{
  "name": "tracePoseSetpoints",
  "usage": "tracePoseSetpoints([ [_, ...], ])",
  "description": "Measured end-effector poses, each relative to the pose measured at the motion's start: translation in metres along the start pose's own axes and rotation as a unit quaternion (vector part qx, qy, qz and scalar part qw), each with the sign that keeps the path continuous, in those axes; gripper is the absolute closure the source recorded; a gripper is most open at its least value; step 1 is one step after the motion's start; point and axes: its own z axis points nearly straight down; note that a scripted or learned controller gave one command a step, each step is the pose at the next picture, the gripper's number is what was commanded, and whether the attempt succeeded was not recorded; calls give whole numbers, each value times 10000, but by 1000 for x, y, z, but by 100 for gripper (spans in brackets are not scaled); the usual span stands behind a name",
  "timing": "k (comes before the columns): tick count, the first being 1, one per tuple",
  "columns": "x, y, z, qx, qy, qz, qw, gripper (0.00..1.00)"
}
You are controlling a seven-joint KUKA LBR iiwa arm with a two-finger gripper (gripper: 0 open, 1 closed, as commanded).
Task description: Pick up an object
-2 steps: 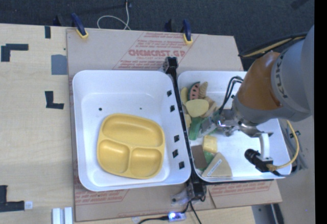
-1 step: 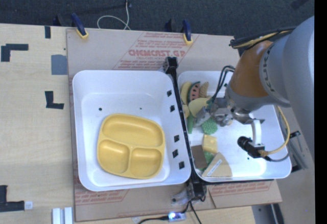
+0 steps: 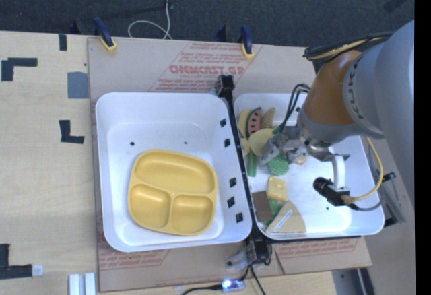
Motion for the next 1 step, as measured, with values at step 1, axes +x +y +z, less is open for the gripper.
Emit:
tracePoseSetpoints([
  [1, 57, -1, -93, -33, -26, -20, 10000, 100],
])
